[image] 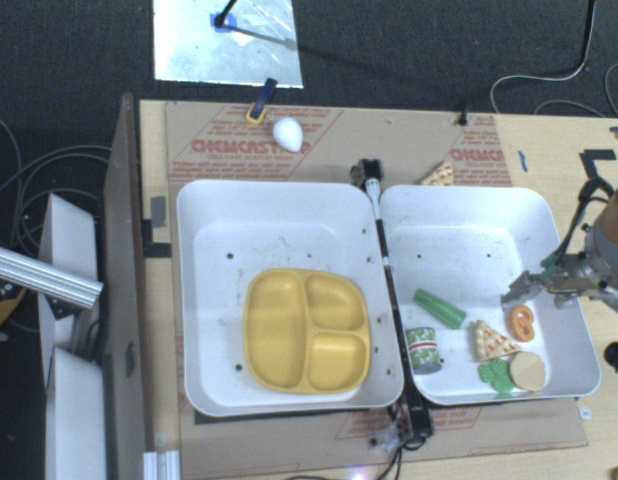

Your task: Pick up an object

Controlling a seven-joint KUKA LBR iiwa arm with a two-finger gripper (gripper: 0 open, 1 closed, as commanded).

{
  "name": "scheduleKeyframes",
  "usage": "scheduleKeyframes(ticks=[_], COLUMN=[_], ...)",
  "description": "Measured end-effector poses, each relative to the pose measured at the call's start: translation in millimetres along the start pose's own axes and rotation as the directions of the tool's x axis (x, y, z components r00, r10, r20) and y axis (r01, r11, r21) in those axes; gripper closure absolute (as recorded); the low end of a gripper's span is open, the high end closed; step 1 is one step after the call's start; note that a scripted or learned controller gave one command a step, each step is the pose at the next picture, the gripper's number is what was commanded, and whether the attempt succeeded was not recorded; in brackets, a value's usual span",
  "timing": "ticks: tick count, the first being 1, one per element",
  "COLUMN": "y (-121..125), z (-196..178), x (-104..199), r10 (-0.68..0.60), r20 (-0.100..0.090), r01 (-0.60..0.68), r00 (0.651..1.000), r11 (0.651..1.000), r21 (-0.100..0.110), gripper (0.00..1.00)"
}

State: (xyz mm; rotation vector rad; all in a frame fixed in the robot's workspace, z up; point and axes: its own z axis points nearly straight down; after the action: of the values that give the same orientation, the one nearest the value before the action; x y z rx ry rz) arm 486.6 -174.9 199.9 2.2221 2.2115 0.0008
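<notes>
A cardboard-topped worktop (239,143) on dark carpet carries two shallow white bins side by side. At the right bin's (459,218) right wall the end effector (534,290) hovers just over the floor, and whether it is released or clenched I cannot tell; nothing shows in its grasp. Taking it as the landmark, the orange ring (522,322) lies just below it and looks the nearest pick. The pizza slice (492,340) sits beyond that, the green pickle (439,308) lies to its left with its long axis slanting, and the small can (422,349) stands farther off.
</notes>
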Motion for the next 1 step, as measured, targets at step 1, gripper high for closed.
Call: scheduleKeyframes(ticks=[1], y=[0.3], z=[118.3], x=[-4.7], r10=[-0.004], r20=[-0.001], r01=[0.004], r00=[1.000], r11=[1.000], r21=[0.001], gripper=[0.00])
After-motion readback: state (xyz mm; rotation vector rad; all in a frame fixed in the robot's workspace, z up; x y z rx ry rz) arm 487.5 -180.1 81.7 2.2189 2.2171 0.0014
